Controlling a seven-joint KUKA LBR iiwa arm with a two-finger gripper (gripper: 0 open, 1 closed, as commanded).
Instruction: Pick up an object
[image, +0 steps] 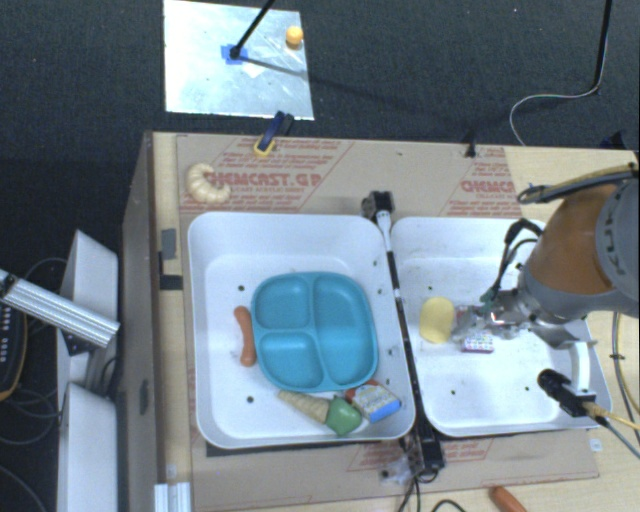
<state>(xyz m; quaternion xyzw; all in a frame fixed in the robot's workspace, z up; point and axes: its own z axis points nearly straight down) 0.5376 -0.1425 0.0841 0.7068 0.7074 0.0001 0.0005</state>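
The pincer (478, 318) sits low in the right bin (500, 415), reaching in from the right; whether it is clenched or released cannot be told at this resolution. Just left of the pincer lies a pale yellow rounded object (436, 320), long axis running roughly up-down in the view, slightly tilted. Directly below the pincer tip is a small packet with a pink-purple print (478, 343), lying flat, long axis left-right. Contact between the pincer and either item cannot be confirmed.

Left bin (215, 300), well left of the pincer: a blue divided plate (313, 331) at centre; an orange-red sausage-shaped piece (245, 335) beside the plate's far edge, long axis up-down; below the plate a tan cone (303, 404), a green block (343, 417) and a blue-and-white item (378, 401), clustered together.

The tabletop (330, 175) is printed cardboard. On it, beyond the left bin, a cream curled object (205, 183) and a blue-yellow clip (270, 134). Dark carpet floor (80, 90) beyond, with a shiny sheet (215, 70) bearing a small yellow ball (293, 37).
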